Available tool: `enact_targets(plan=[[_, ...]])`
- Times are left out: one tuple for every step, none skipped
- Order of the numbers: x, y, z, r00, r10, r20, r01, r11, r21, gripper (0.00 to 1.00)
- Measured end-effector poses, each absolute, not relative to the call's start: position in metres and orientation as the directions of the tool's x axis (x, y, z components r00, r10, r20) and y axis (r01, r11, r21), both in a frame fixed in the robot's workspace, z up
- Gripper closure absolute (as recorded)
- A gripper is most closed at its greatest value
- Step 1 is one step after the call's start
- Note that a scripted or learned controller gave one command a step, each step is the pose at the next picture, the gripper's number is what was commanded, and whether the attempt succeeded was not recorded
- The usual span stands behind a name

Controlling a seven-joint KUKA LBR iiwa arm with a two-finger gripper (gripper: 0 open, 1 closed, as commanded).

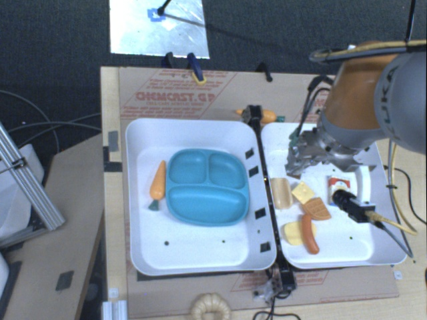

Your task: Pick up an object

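Note:
My gripper (294, 167) hangs over the upper left part of the right bin (383, 249), just above a tan bread slice (281, 193). Nothing shows held in it. Beside the bread lie a yellow cheese piece (303, 192) and an orange wedge (317, 210). Nearer the front are a red sausage (310, 235) and a pale yellow piece (291, 232). A small red and white item (337, 183) lies right of the gripper, partly under the arm.
The left bin (143, 245) holds a blue divided plate (207, 185) and a carrot (157, 181) to its left. A black divider (264, 192) with clips runs between the bins. The grey and orange arm (373, 99) covers the right bin's upper right.

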State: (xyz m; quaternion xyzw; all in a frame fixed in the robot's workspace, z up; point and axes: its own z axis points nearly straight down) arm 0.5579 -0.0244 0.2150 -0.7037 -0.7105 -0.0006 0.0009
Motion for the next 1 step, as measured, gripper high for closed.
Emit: enact_targets(plan=[[0.5447,-0.0306,0.2199,-0.002,1.0,0.0,1.0,0.002,0.0,1.0]])
